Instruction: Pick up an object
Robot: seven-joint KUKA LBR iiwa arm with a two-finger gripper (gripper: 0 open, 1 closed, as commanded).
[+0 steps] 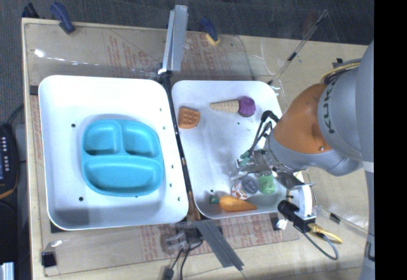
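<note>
My gripper (253, 174) is low in the right bin (210, 145), near its front right corner, over a small cluster of toys. Right under it lie a grey-blue round piece (249, 184), a green piece (268, 184) and a white-and-red piece (239, 191). An orange carrot (234, 205) lies along the front wall just below them. Farther back in the same bin are an ice-cream cone with a purple scoop (233, 105) and an orange waffle-like piece (188, 117). The wrist hides how the fingers stand.
The left bin (57, 145) holds a light-blue divided plate (123, 157). A metal bar (174, 37) stands at the back between the bins. Blue clamps (61, 16) grip the bench's far edge. My arm covers the right bin's right wall.
</note>
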